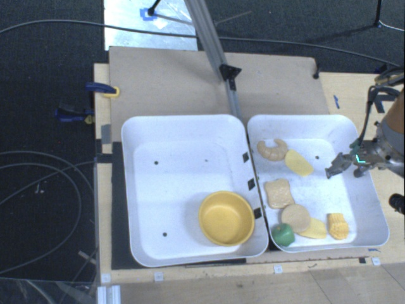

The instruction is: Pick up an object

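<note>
A robotics lab: bench (190, 81) clamped (101, 89), cables (38, 189) on dark carpet, tripod leg (202, 24).

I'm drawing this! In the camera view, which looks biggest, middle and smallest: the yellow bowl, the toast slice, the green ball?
1. yellow bowl, clearly biggest
2. toast slice
3. green ball, a bit smaller than the toast

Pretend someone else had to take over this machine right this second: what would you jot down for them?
Gripper: over the right bin, near its right wall, nothing visible between its fingers.
Right bin holds: croissant, yellow oval piece, toast slice, round biscuit, corn cob, green ball in the near-left corner.
Left bin: yellow bowl near its front right.
Done: nothing lifted yet.
Left: choose an item, close on it, raise it. The yellow oval piece lies nearest the gripper.
</note>
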You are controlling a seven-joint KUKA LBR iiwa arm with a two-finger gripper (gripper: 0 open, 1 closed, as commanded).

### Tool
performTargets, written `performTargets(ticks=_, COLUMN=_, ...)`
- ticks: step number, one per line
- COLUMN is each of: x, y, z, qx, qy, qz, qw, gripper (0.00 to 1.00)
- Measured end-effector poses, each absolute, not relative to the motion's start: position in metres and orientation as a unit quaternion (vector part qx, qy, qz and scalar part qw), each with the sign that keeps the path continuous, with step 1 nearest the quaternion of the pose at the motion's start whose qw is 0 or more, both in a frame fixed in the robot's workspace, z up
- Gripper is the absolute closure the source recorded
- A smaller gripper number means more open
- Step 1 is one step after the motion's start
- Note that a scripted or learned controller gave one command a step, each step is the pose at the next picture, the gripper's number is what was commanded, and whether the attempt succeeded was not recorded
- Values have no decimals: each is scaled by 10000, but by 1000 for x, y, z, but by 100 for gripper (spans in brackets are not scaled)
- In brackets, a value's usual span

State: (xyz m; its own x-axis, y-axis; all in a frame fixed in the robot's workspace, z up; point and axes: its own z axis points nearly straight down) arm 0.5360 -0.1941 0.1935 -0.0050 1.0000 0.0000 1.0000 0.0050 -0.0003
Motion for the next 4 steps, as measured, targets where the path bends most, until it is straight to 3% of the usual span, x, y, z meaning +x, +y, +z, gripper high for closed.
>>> performTargets(ticks=1, x=537, y=-194, z=194, qx=-7052, qy=-7090, qz=-5, qw=-9, gripper=0)
performTargets(ticks=3, x=532, y=-199, z=93, qx=-7067, qy=-7075, qz=0, qw=-1, gripper=0)
performTargets(ticks=4, x=533, y=-199, z=91, qx=-7070, qy=-7072, qz=-4, qw=-6, gripper=0)
